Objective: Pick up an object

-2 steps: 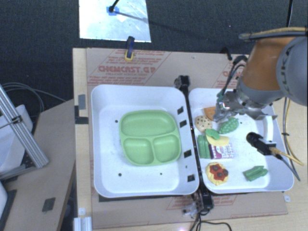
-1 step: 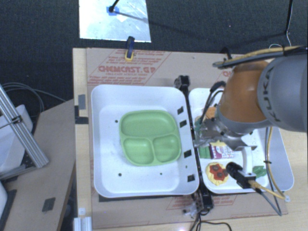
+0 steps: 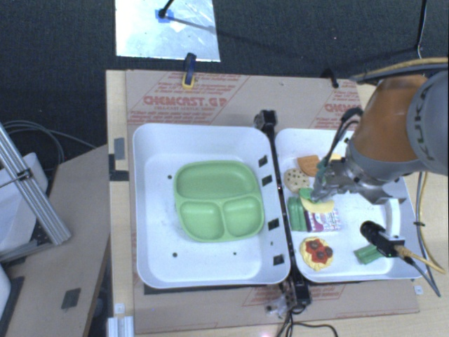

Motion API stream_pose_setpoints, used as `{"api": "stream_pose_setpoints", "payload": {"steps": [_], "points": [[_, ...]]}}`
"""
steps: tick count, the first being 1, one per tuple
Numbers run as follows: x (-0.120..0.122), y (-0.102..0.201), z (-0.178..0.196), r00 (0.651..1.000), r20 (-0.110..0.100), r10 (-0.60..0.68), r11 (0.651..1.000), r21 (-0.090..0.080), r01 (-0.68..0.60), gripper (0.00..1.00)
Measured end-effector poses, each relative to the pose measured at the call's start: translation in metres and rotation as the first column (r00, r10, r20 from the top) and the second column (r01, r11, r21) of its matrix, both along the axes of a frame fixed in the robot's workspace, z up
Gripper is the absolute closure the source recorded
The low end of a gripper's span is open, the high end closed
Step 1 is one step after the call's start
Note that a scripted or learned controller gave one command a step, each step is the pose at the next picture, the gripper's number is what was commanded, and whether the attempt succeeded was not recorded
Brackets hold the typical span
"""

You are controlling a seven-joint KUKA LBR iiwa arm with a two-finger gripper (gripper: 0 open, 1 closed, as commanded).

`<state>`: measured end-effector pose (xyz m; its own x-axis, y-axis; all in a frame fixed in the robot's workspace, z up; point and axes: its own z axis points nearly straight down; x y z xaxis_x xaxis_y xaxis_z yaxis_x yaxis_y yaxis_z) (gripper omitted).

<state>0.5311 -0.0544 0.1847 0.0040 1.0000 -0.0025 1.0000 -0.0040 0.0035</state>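
Even, bright overhead light; the white bins [image 3: 203,135] nearly wash out. A foil sheet [image 3: 167,20] past the counter's far edge glares. Shadows are faint. The image is slightly soft, perhaps from compression.

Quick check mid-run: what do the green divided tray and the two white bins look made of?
The green divided tray looks like moulded plastic: even pale green colour, rounded compartment edges, a soft sheen. The left white bin and right white bin also look like plastic, smooth and semi-matte with rounded rims, though painted metal can't be ruled out.
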Motion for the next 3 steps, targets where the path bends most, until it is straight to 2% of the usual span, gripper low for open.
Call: {"api": "stream_pose_setpoints", "payload": {"steps": [1, 2, 3], "points": [[0.010, 0.098, 0.035, 1.000, 0.002, 0.016, 1.000, 0.006, -0.016, 1.00], [0.010, 0.092, 0.033, 1.000, -0.002, 0.006, 1.000, 0.003, -0.006, 0.00], [-0.010, 0.198, -0.105, 1.000, 0.002, 0.016, 1.000, 0.004, -0.016, 0.00]]}}
